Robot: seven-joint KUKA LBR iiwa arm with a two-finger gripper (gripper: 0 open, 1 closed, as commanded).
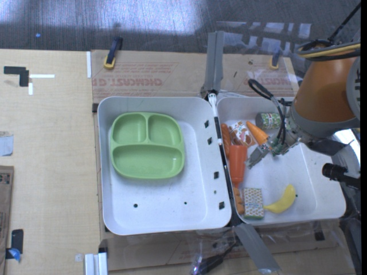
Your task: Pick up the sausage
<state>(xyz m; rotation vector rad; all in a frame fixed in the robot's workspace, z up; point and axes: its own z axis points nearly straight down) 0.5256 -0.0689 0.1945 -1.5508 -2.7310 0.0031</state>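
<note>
The sausage, a smooth reddish cylinder, is lying just left of the gripper, its long axis running up and down along the right bin's left wall. I cannot tell the gripper's state. Beside it, a glossy orange carrot is pointing downward.

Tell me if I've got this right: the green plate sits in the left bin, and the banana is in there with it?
Not quite. The green plate does sit in the left bin, but the banana lies in the right bin, near its front edge beside a small packet. The camera view shows this.
</note>
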